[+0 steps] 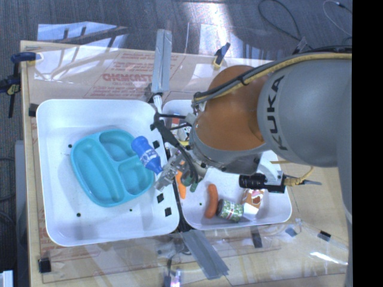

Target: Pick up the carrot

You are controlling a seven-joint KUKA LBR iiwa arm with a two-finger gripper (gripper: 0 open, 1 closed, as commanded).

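Landmark: the ridge where the two white bins meet [173,211]; every place below is told from it.

Carrot [182,187]: a small orange piece just right of the ridge, inside the right bin [281,211], lying roughly end-on along the wall. It sits so close to the wall that there is little room on that side.

My hand [179,175]: low over the ridge, directly above the carrot's upper end. Its dark parts and cables overlap there, so I cannot tell how it is set, nor whether it touches the carrot.

Why I stand here: my wrist leans over the right bin so that I come down on the carrot from above, which I judge the only free way in.

Sausage [210,201]: right of the carrot, near it but apart; similar in shape, easy to mistake.

Can [230,211] and carton [254,199]: further right, out of my way.

Blue bottle [147,153]: left of the ridge, resting on the blue tray [102,175] in the left bin [54,160].

Risk: I judge the wall may block one side.
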